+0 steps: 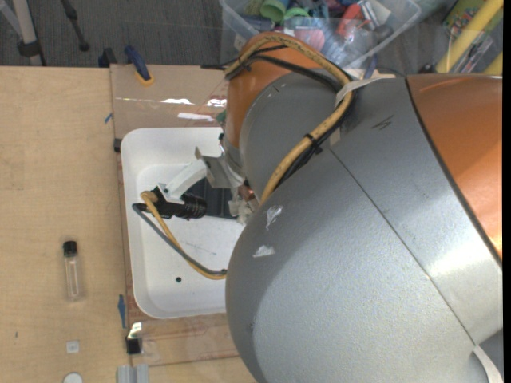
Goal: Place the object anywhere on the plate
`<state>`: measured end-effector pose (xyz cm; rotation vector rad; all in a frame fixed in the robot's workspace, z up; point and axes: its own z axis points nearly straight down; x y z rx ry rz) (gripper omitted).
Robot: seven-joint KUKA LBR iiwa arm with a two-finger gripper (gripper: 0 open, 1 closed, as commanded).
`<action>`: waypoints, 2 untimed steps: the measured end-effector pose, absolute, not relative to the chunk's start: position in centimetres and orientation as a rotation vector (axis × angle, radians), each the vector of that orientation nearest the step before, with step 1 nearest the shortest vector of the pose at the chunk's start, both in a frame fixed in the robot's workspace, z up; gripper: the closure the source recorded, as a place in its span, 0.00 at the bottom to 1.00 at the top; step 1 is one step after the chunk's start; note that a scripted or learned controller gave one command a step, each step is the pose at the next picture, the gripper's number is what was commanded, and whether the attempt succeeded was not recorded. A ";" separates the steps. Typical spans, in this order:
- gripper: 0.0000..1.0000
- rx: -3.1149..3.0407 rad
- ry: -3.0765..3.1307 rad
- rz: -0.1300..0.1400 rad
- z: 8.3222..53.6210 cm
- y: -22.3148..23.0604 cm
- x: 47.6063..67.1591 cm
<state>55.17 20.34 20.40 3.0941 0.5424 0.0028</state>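
It was a robot lab or test bench. A big grey arm (359, 238) with loose yellow cabling reached over a white bin (152, 286) set in a plywood bench (48, 174). Behind the claw stood a clear tub (319, 10) of mixed plastic toys; well off from it lay a small vial (72, 270).
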 end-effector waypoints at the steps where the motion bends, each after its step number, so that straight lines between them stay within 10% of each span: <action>1: 1.00 3.130 0.310 0.015 9.0 22.4 48.8; 2: 1.00 3.127 0.314 0.014 8.8 22.4 57.2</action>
